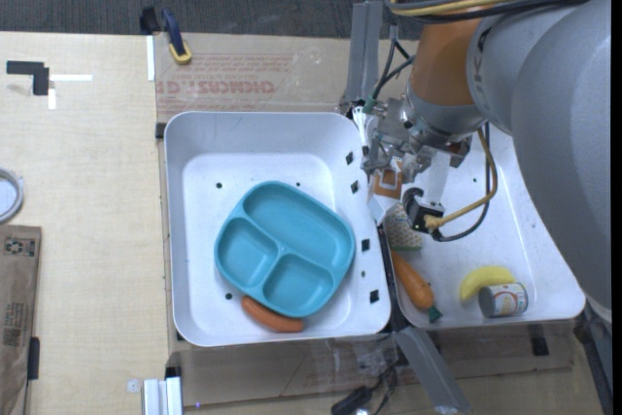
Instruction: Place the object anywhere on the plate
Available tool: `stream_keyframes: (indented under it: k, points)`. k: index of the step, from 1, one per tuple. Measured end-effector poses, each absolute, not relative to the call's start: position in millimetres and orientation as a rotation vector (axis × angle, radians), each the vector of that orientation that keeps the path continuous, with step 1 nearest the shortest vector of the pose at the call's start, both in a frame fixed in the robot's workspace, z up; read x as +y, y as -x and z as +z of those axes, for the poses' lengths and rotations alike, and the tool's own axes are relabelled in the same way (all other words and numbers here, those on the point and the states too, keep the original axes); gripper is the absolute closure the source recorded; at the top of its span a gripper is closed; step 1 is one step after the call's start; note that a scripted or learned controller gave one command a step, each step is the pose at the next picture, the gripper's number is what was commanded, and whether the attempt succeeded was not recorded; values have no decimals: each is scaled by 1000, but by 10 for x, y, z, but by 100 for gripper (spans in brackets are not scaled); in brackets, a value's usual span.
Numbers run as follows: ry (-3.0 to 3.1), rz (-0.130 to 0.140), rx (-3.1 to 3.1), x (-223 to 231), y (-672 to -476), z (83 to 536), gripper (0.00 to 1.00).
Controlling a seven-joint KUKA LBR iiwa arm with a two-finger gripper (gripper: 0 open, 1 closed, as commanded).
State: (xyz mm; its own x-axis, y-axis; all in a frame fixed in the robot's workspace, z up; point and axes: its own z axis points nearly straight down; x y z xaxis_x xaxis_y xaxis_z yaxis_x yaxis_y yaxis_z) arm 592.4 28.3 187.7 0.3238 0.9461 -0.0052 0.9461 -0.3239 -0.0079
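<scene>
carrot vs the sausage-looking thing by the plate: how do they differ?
The carrot lies in the right bin, with a green tip; the sausage lies in the left bin, against the blue plate's near edge. The carrot is brighter orange, the sausage redder. Both are elongated, and neither is on the plate.

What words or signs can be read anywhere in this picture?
Flat cardboard sheet behind the bins: red printing, upside down, too blurred to read.
Brown paper bag at the left edge: a recycling-style mark, small print unreadable.
Small tin can: label too small to read.
</scene>
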Motion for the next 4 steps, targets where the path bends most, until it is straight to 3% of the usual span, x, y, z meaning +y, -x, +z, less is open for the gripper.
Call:
stream_keyframes:
  k: [1,2,3,4]
  points:
    - [2550,26,-1826,272,-5922,1929,100]
    - [2667,15,-1655,840,-5439,1880,100]
    - [2789,13,-1448,971,-6026,2168,100]
    - [2713,15,-1582,1387,-5020,2246,100]
